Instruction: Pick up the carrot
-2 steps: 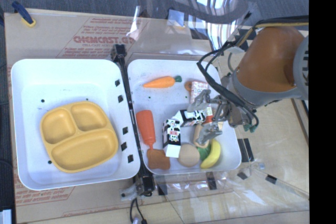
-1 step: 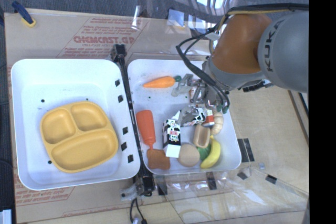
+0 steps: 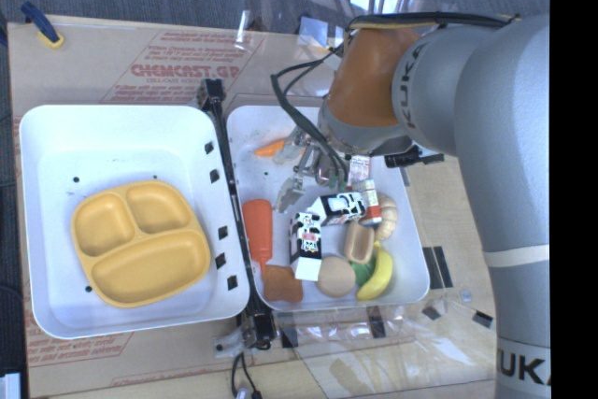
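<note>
The carrot (image 3: 258, 230) lies lengthwise along the left wall of the right bin (image 3: 245, 131), an orange stick just beside the divider. Over that bin's upper middle hangs the hand (image 3: 301, 175) of the grey arm (image 3: 486, 98) — whether its fingers are spread or closed cannot be told from here, and nothing is seen between them. A small orange piece (image 3: 272, 148) rests near the hand, toward the back. Crowded at the bin's front — a brown block (image 3: 281, 284), a cow-patterned carton (image 3: 306, 236), a pale egg-shaped item (image 3: 335, 277) and a banana (image 3: 377, 276). In the left bin (image 3: 56, 131) on the desk (image 3: 140, 61) sits a yellow divided tray (image 3: 140, 243).
</note>
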Robot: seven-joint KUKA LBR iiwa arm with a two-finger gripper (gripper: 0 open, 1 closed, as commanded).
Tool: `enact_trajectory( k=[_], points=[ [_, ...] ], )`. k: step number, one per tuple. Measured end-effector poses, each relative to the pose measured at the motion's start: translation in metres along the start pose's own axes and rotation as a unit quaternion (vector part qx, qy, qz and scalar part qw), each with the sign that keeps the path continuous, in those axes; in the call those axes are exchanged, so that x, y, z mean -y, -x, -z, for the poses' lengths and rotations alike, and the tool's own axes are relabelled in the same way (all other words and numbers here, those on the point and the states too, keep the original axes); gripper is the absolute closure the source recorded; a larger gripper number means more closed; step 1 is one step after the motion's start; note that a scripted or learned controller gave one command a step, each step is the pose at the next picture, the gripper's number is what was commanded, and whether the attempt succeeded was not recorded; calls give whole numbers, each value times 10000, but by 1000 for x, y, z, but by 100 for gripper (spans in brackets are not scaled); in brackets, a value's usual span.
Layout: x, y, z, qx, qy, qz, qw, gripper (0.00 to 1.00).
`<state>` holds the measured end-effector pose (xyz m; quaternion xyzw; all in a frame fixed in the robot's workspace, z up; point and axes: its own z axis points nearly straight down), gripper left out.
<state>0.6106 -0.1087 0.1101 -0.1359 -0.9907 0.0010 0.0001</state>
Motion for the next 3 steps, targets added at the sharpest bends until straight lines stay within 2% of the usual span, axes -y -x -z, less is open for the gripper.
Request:
enact_trajectory(
  k=[1,2,3],
  points=[
    [3,39,15,29,10,-835,9965,0],
    [8,41,-14,22,21,-2496,9683,0],
    [6,41,-4,19,9,-2443,9697,100]
  ],
)
